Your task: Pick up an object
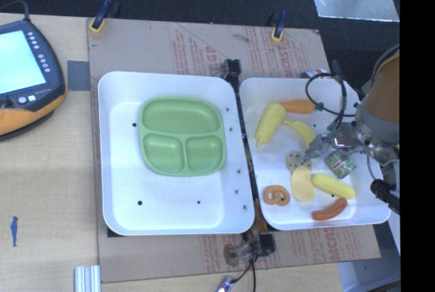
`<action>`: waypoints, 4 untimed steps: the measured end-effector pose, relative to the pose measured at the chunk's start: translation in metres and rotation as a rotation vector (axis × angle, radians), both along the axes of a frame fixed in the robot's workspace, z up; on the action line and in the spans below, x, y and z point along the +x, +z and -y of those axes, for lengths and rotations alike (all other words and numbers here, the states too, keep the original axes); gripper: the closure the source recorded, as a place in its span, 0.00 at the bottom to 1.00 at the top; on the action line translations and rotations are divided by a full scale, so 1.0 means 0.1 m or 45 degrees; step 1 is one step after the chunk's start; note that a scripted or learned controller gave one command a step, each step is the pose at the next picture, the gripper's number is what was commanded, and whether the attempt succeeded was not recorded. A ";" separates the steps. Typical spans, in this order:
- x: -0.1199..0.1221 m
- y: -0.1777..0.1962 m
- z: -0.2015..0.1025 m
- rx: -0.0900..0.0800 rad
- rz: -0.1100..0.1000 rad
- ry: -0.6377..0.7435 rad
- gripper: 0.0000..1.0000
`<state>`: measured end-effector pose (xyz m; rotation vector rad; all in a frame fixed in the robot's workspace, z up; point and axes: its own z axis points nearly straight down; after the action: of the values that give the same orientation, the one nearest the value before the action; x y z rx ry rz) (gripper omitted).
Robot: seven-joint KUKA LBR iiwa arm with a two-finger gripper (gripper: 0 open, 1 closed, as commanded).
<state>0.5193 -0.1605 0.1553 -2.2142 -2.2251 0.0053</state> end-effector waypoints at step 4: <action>-0.19 0.09 0.52 0.000 0.003 -0.003 0.00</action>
<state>0.5002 -0.2123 0.1647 -2.2179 -2.2239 0.0024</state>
